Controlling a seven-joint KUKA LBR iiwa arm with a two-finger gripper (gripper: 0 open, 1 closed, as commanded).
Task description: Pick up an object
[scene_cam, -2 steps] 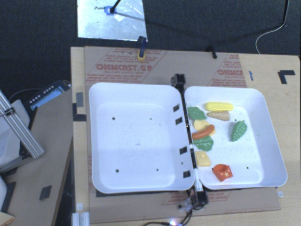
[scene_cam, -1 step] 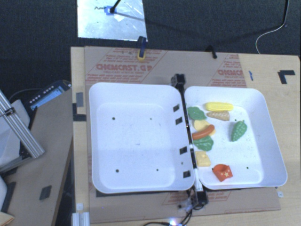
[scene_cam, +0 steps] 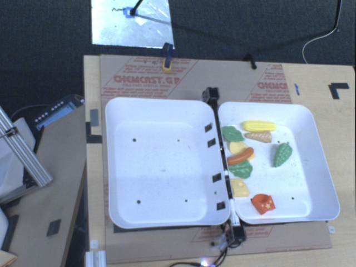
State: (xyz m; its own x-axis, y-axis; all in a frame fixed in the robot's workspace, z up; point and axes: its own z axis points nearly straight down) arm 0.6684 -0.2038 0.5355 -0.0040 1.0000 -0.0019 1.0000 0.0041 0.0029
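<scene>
The right side of the camera view, from which the arm reaches in, shows the table (scene_cam: 311, 74) edge and the dark floor (scene_cam: 267, 15) beyond it. The rim of the right bin (scene_cam: 321, 149) is in plain sight all the way round.

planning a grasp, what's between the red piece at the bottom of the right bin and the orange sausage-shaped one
In the camera view, between the red piece and the orange sausage lie a green leafy piece and a pale yellow wedge.
</scene>
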